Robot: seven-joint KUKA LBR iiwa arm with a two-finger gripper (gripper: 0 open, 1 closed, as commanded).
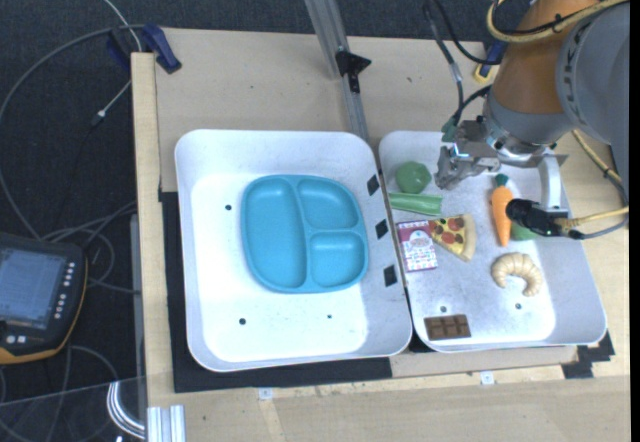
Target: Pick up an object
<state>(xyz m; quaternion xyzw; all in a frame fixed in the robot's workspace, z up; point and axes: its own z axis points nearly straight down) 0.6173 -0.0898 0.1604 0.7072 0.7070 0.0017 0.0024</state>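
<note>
My gripper hangs over the upper left part of the right bin, at the end of the grey and orange arm. Just left of it lies a round green fruit, and a green pea pod lies below that. An orange carrot lies to the gripper's lower right. Further down are a pizza slice, a pink packet, a croissant and a chocolate bar. I see nothing held in the gripper.
The left bin holds a blue divided plate. A metal pole slants up from between the bins. Cables run along the arm and off the bench's left side.
</note>
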